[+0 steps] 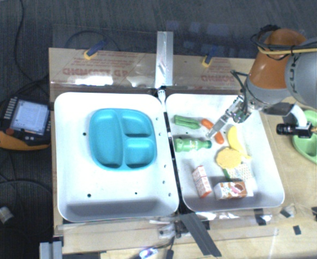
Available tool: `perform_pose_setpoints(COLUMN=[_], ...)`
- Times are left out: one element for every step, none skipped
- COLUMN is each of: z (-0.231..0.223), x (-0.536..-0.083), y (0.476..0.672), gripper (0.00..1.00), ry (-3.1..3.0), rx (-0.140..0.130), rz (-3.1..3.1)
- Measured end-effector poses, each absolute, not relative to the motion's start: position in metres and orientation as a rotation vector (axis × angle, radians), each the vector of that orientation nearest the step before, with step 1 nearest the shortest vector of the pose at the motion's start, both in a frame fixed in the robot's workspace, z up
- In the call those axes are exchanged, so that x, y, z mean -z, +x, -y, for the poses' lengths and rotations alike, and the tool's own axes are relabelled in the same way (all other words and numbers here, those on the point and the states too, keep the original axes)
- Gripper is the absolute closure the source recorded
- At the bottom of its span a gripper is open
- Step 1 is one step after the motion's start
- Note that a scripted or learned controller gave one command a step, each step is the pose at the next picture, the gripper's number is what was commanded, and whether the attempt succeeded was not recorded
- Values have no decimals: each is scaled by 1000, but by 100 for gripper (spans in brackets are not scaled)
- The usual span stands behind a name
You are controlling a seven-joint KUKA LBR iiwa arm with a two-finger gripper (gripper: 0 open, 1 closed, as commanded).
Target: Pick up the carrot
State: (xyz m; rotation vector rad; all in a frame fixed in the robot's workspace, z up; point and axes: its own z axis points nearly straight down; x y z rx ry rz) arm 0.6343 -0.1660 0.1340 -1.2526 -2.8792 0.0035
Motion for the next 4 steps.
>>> perform_pose_setpoints(z=[102,141,176,125], x=[-112,-117,-185,-105], y=[603,565,626,657], gripper=[0,0,0,0], ry=[-1074,-1507,-1626,-1442], rx=[-1,-2,-3,-8], rz=[2949,2752,2687,2790])
